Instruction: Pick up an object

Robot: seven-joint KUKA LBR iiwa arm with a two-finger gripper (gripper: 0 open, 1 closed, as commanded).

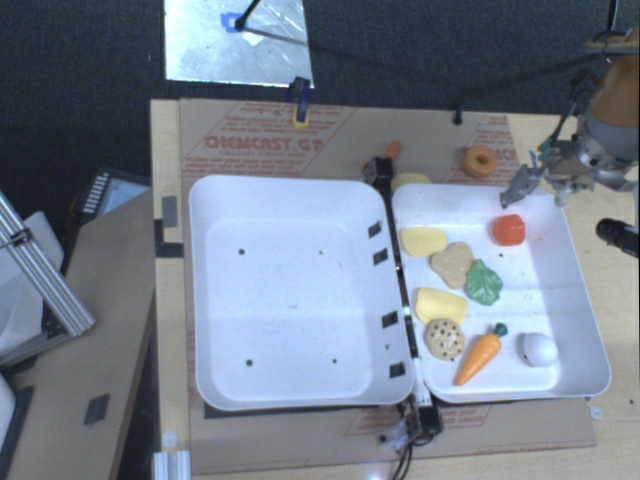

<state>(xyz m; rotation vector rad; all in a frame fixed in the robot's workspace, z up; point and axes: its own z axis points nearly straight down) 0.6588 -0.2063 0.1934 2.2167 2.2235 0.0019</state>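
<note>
**Arm poised over the right bin, nothing picked yet**

Nearest the camera, along the front of the right bin (585,368), lie a carrot (477,357) and a white egg (539,349), with a speckled cookie (443,339) at the carrot's 10 o'clock. Behind them sit a yellow wedge (440,305), a green leaf (484,283), a tan biscuit (452,262) and a yellow lemon (423,241). The left bin (290,298) lies beside it, joined by black clips.

Further back, a red tomato (508,230) rests apart from the rest, toward the bin's 1 o'clock corner. The gripper (540,180) hangs just behind it, at the tomato's 1 o'clock; its jaws stand wide, with nothing between them. A doughnut (481,162) lies on the surface (330,133) beyond the bin rim.

The step in hand looks like the approach: the arm is placed over the bin but not yet down on anything. The tomato seems the likeliest target. The next move would call for a small shift toward 7 o'clock to centre over it, then a descent and a close around its round, probably slippery body.
</note>
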